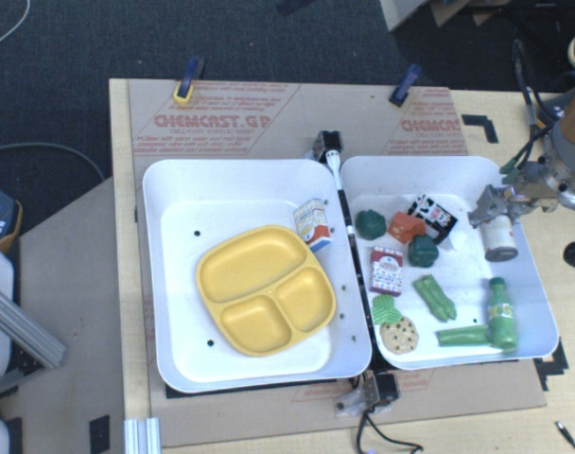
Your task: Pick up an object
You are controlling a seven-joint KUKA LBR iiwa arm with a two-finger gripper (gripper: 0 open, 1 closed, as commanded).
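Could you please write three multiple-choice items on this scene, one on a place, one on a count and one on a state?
1. Where does the yellow tray lie?
A. left bin
B. right bin
C. bare bench

2. How many compartments has it?
A. two
B. three
C. five

3. How does the green bottle rest?
A. on its side in the right bin
B. in the tray
C. on the floor

Key: 1 A, it sits within the left bin; 2 B, two ridges split it in three; 3 A, it lies flat near the right bin wall.
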